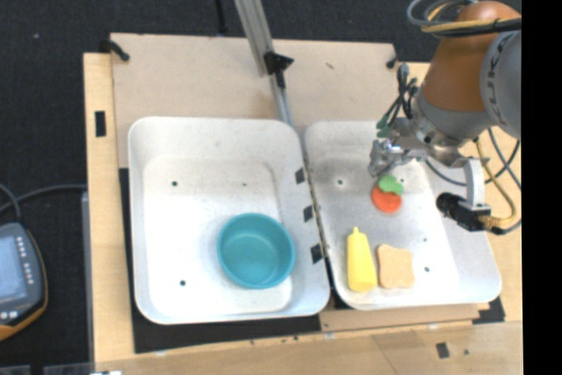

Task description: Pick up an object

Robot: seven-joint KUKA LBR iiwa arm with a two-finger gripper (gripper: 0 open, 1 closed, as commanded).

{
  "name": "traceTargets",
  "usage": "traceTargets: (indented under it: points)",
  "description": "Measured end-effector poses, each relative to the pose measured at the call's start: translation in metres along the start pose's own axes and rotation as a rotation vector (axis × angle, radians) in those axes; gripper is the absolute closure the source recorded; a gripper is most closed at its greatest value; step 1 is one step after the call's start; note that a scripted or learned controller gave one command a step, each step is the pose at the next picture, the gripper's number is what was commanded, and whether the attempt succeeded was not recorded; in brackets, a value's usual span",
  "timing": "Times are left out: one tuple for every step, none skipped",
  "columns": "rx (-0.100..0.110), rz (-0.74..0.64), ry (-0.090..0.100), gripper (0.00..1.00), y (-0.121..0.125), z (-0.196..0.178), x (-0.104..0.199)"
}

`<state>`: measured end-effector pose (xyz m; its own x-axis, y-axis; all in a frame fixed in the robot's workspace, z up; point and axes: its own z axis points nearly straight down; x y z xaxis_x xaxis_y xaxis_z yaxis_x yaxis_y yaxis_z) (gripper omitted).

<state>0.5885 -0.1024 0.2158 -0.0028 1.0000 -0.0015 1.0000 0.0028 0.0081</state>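
In the right bin [457,263] lie a red tomato-like toy with a green top [387,197], a yellow bottle [359,259] and a tan bread-like slice [395,266]. A teal bowl [255,250] sits in the left bin [176,154]. My gripper [383,161] hangs over the right bin's upper middle, directly above and touching close to the red toy's green top. Nothing shows between its tips.
A slanted metal pole [250,9] with a black clamp rises behind the bins. Cables and a black connector [457,208] trail off the wrist over the right bin's right side. A handheld pendant [18,272] lies at the far left.
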Motion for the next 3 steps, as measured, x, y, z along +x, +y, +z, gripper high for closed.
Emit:
traceTargets:
  points:
    - [0.006,0.000,0.002,1.00,-0.007,-0.015,0.051]
    - [0.005,0.000,0.002,1.00,-0.007,-0.017,0.092]
    - [0.005,-0.006,0.004,1.00,-0.010,-0.022,0.155]
